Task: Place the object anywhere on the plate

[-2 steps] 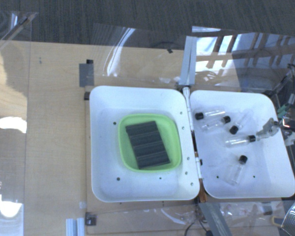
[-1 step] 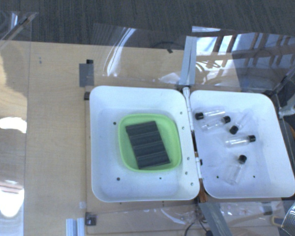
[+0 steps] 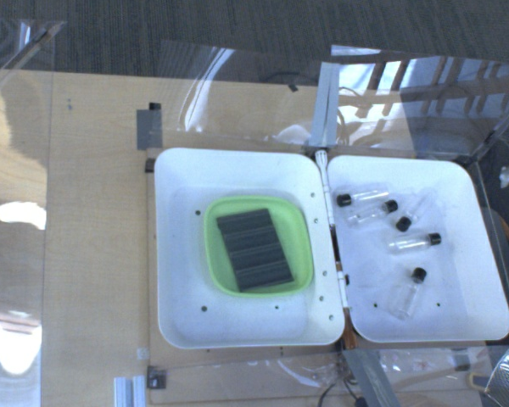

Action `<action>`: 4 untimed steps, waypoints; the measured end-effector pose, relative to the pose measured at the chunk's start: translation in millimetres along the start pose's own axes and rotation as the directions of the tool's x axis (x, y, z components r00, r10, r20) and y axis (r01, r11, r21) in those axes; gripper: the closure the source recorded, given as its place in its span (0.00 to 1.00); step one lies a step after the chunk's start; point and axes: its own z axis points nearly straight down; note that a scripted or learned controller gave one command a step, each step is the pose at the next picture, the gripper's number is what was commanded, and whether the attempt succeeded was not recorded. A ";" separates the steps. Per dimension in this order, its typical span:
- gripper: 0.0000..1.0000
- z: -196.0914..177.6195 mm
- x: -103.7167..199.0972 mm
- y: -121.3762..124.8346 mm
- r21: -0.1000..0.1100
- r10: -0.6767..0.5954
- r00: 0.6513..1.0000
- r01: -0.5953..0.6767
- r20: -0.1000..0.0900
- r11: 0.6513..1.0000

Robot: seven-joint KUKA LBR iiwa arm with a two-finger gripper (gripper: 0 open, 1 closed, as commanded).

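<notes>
We see two shallow white bins side by side on a pale wood bench, joined along their inner edges. The L bin holds a lime-green plate, squarish w/ rounded corners, set approx. in the bin's middle and flat on its floor. On the plate lies the object: a dark grey ribbed rectangular block, flat, turned a bit so its long sides run from far-left to near-right. It rests inside the plate's rim w/ green showing on every side, and nothing is touching it from above. The R bin holds five small clear vials w/ black caps, all loose on the floor and lying down as far as we can tell. Vial no. 1 is at the far-left, cap pointing left. Vial no. 2 lies just near of it, cap to the right. Vial no. 3 is slanted beside those two. Vial no. 4 sits mid-bin, cap to the right. Vial no. 5 lies towards the near side, apart from the rest. A grey metal post stands at the far end of the seam betw. the bins, and a dark bracket sits by the L bin's far-left corner. Glare from a clear sheet washes over the far part of the bench.
</notes>
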 end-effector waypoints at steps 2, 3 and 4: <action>0.00 -22.7 -4.5 2.2 0.001 0.276 0.961 -0.276 0.001 0.961; 0.00 -22.6 -5.9 2.9 0.002 0.363 0.932 -0.363 0.001 0.932; 0.00 -22.7 -8.1 3.7 0.002 0.470 0.882 -0.470 0.001 0.882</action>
